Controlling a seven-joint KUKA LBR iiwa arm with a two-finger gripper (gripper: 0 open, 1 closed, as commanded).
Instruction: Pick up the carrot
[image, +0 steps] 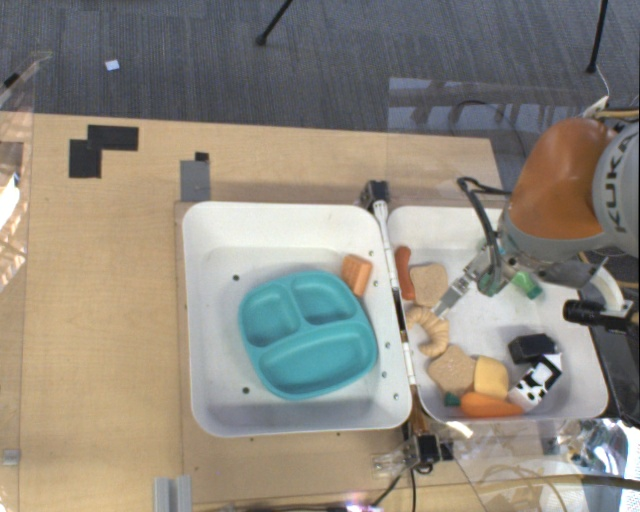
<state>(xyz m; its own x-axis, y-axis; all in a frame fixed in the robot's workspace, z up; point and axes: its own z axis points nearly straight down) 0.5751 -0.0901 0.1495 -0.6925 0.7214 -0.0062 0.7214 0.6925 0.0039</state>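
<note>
Faintly, "KU" reads on the arm above the carrot.

Gripper low in right bin, tips just above croissant and beside bread slice; carrot lies apart at bin's near edge, touching yellow block; teal tray in left bin.

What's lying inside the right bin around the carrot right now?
The carrot lies at the right bin's near edge, beside a yellow block and a tan slice. A green piece peeks out at its left end, mostly covered.
</note>
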